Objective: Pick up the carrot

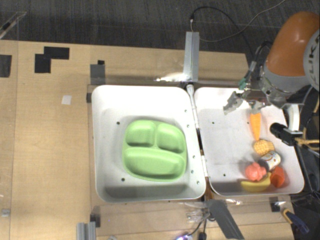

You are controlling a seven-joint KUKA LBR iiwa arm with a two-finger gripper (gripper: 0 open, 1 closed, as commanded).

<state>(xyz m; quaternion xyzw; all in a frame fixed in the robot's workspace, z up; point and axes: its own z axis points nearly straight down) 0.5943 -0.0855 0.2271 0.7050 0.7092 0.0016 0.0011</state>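
Bench (45, 149) is pale wood w/ black tape marks at 10–11 o'clock; dark ribbed flooring runs across the top, a black cable looping over it at 1 o'clock. Two white bins sit side by side. Left bin (107, 109) holds a green divided plate (154, 150) near center. Right bin (220, 149) holds the carrot (255, 125) at 3 o'clock, lying roughly lengthwise, tip toward the arm. Below it, toward 4–5 o'clock: corn cob (263, 146), pink fruit (255, 171), banana (256, 185), red tomato (278, 176), all clustered close together. Gripper (243, 100) hangs over the right bin's upper part at 2 o'clock, just beside the carrot's upper end; can't tell its open/closed state, and nothing visibly held. Metal post (192, 56) stands at 12 o'clock behind the bins.
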